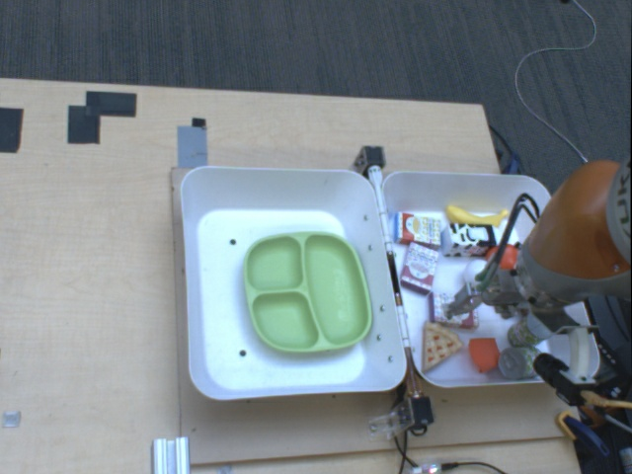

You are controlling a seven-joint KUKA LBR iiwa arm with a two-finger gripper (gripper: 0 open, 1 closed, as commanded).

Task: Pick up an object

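1. Hovering my hand (pixel 462 304) low over the right bin (pixel 538 188), above a small packet (pixel 420 267); I can't tell its state
2. The packet lies flat mid-bin, probably light and stiff; I'd pinch it across its short sides
3. It's crowded here: pizza slice (pixel 441 345), red block (pixel 483 355), banana (pixel 476 214)
4. The left bin (pixel 193 265) holds a green tray (pixel 307 292) on the table (pixel 89 294), with dark carpet (pixel 296 28) beyond

Grey arm with orange band reaching in from the right; end effector (pixel 464 304) lowered, pointing left
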